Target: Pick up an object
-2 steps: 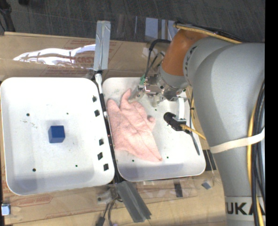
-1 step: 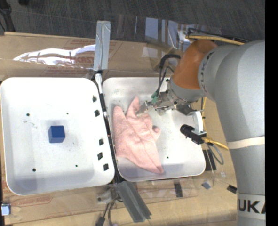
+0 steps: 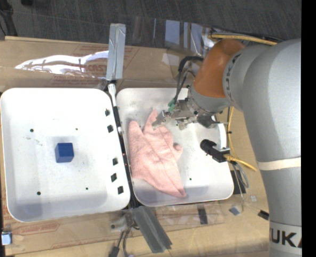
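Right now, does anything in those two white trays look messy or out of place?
Only a little. The pink cloth lies crumpled and slanted in the right tray, one edge against the divider. The blue block sits neatly in the left tray. The gripper hangs at the cloth's upper end. Nothing looks spilled or broken.

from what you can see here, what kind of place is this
Probably a robot lab bench for pick-up trials: a grey arm reaches over two shallow white bins taped onto cardboard, one holding a blue cube, the other a pink cloth.
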Available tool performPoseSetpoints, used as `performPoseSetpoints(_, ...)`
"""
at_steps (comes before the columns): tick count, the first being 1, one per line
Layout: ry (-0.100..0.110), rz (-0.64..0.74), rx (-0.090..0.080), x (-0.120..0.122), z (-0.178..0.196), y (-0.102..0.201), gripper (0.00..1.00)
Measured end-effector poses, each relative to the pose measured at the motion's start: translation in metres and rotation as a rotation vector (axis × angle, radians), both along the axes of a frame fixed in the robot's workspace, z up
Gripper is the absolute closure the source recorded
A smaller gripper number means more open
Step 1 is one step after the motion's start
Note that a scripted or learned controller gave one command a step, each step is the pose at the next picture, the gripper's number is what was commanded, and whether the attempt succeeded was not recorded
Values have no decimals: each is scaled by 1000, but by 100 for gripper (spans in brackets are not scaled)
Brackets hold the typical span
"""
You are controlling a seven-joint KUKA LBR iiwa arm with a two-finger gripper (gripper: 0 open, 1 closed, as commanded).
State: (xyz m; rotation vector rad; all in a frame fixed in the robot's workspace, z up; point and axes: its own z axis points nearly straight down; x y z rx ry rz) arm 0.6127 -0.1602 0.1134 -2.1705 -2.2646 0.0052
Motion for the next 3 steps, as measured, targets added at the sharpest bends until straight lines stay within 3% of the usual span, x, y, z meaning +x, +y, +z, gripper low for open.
performPoseSetpoints(1, -1, 89, 2, -34, -23, 0, 0)
performPoseSetpoints(2, -4, 2, 0, -39, -22, -29, 0)
performPoseSetpoints(3, -3, 73, 0, 19, -23, -22, 0)
